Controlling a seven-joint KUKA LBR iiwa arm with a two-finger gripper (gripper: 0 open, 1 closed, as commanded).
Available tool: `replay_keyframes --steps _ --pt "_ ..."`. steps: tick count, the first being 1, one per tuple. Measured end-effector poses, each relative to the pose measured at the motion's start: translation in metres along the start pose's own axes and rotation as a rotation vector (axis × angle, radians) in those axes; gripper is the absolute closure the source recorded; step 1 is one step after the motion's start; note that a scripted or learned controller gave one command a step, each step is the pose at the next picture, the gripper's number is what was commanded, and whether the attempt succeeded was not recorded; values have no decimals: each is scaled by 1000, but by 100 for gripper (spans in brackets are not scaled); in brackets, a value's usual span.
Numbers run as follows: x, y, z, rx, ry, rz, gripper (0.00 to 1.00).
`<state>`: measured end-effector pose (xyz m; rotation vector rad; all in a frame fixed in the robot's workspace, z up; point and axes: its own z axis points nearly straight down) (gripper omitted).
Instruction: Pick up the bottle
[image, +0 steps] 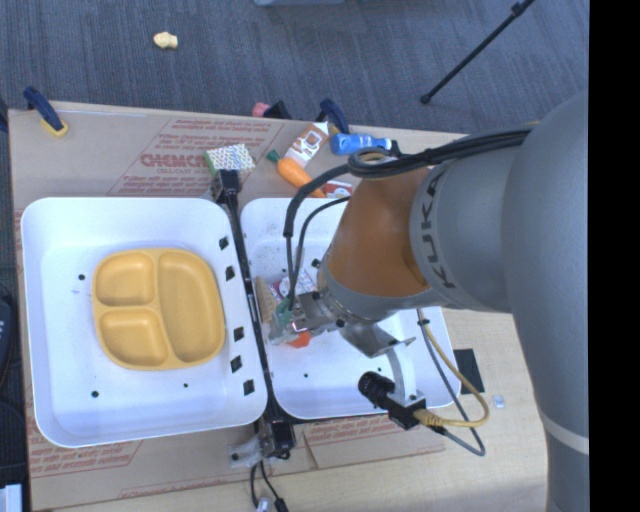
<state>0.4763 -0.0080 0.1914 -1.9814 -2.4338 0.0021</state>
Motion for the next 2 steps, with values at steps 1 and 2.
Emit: replay_keyframes --steps 1,2 --pt "9 2 -2 2 0 -631 100" --pt "52 10 0 3 0 -1029 100"
